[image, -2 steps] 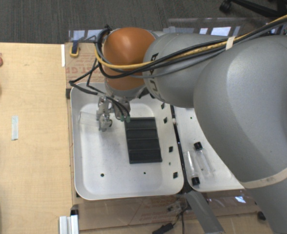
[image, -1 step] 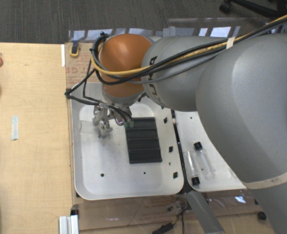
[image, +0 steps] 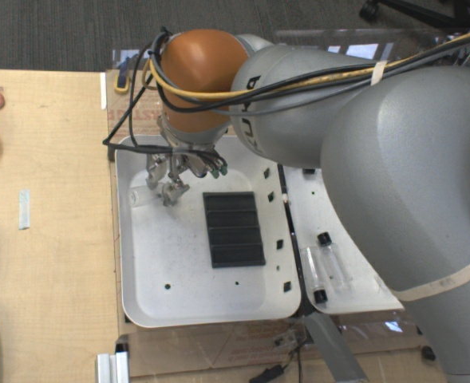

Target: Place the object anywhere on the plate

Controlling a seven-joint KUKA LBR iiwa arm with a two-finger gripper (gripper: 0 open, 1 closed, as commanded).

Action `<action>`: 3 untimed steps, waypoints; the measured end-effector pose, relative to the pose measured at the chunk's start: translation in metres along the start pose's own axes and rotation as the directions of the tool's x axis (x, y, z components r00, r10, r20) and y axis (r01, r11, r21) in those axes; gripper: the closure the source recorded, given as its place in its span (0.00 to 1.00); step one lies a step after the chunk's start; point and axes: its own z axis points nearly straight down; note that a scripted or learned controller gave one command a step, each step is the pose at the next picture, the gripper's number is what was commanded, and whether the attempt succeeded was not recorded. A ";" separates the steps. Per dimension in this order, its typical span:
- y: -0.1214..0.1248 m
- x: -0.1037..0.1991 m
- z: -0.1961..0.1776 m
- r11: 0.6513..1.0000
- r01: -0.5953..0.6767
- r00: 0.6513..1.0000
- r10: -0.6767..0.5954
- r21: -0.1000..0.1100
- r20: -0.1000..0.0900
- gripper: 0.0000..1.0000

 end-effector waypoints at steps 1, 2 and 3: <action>0.007 0.113 0.000 0.929 0.371 0.929 -0.371 -0.003 -0.005 1.00; -0.023 0.016 0.000 0.907 0.421 0.907 -0.421 -0.001 0.000 1.00; -0.015 0.010 0.000 0.499 0.867 0.499 -0.867 -0.002 0.002 1.00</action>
